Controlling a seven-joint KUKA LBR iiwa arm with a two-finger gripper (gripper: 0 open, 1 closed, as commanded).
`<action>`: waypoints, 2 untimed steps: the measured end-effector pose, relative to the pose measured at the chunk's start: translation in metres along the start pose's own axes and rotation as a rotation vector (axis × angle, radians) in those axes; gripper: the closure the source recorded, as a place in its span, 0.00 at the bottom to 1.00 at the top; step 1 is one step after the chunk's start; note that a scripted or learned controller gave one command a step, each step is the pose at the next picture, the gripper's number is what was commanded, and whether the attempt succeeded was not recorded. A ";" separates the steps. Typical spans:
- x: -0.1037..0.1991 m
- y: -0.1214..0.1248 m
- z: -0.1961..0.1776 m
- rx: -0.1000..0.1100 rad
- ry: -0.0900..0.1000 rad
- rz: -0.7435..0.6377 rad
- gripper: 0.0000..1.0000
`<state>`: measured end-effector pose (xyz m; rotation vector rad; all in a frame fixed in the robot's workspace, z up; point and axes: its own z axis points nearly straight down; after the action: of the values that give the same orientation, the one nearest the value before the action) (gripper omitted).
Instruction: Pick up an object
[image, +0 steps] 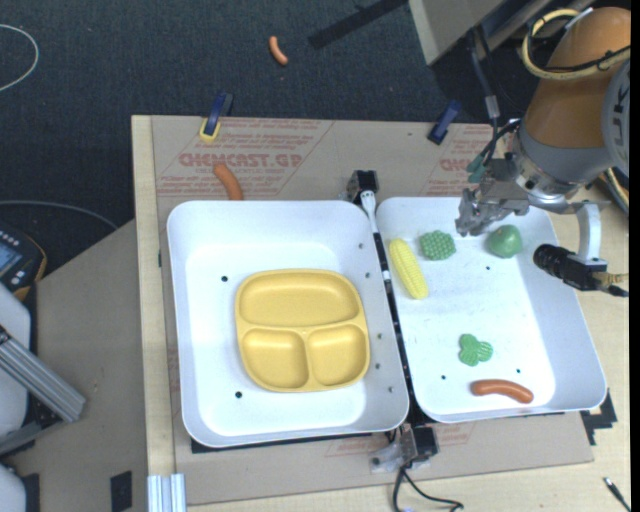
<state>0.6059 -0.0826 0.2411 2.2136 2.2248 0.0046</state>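
From the fixed overhead camera, the grey arm's two-finger gripper (477, 222) hangs over the far part of the right shallow white bin (560, 330), its dark fingers (468, 224) pointing down; whether they are apart or together cannot be told, and nothing shows between them. Just to their right lies a smooth round green plastic fruit (505, 240), and just to their left a bumpy round green toy vegetable (436, 245); neither has a clear long axis. Further left of the fingers, by the bin's left wall, a yellow plastic corn cob (408, 267) lies with its long axis running from far to near. Well nearer than the fingers sit a small green leafy toy (475, 350) and an orange-red toy sausage (502, 390), the sausage lying roughly left to right.
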 end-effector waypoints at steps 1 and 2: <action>0.064 0.001 0.008 0.006 0.003 -0.002 1.00; 0.089 0.003 0.006 0.004 0.001 0.002 1.00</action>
<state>0.6081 0.0063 0.2347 2.2177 2.2253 0.0011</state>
